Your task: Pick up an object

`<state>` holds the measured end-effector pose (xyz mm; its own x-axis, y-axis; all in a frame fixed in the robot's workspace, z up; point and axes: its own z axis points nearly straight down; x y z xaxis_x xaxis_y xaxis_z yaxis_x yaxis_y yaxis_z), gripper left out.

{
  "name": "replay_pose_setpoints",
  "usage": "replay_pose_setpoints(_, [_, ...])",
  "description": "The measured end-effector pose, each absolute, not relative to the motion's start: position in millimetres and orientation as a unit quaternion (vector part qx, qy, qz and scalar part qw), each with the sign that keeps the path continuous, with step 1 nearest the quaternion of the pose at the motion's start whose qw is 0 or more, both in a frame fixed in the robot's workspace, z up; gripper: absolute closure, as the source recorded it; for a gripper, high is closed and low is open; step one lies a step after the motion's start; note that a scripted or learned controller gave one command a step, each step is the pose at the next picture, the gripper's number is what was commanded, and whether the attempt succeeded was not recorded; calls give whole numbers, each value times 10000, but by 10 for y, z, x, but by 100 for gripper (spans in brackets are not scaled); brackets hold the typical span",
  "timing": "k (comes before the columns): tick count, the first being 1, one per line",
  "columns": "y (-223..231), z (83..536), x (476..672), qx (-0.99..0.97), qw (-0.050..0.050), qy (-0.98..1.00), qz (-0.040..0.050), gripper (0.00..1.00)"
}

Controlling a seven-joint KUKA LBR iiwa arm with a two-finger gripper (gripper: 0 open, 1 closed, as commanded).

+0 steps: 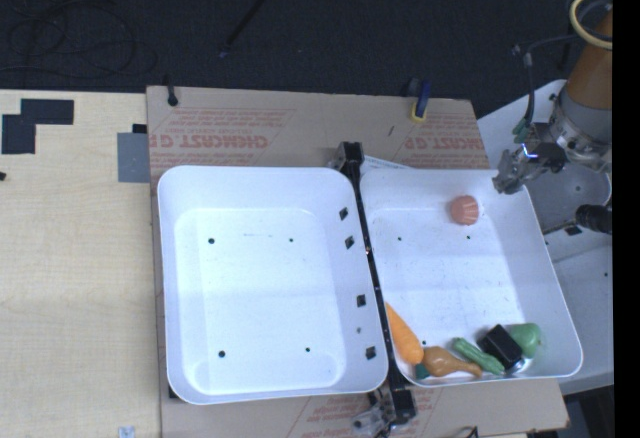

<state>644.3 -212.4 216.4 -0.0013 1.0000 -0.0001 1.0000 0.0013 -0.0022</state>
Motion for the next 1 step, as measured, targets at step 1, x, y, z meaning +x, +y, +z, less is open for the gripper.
replay_pose_setpoints(1, [-2117,1160,6409,-7071,88,-7070,46,100])
